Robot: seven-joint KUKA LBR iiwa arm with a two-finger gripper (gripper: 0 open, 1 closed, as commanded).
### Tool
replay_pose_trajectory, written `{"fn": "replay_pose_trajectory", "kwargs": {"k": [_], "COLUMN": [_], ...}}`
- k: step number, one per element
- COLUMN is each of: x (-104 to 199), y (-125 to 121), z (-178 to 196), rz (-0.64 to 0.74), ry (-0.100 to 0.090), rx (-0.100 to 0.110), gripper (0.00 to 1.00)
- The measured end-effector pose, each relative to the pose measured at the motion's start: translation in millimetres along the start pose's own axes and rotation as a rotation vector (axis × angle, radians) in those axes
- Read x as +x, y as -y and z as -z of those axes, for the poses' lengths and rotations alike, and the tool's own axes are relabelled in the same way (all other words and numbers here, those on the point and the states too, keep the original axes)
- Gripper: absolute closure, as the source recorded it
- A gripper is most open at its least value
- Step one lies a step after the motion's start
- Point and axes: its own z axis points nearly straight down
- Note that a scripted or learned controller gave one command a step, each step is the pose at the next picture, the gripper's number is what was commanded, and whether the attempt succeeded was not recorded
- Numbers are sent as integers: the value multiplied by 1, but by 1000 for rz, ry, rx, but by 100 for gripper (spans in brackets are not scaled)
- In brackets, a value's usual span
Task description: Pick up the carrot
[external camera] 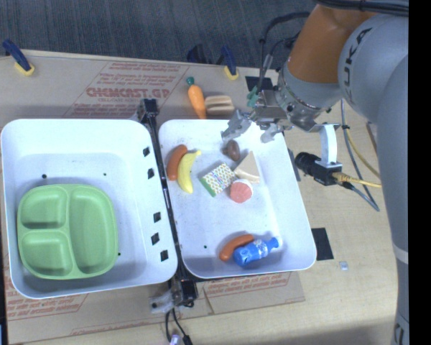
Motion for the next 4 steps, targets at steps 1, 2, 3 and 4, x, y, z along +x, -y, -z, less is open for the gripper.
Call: {"fn": "replay_pose_trajectory", "kwargs": {"k": [1, 2, 3, 4], "x": [7, 8, 24, 108], "y": [-50, -51, -51, 5], "z": [-141, -129, 16, 9], "rz": [-159, -154, -365, -662], "ry": [-1, -2, -1, -1], "rx": [4, 3, -1, 4], "gripper": [0, 100, 100, 100]}}
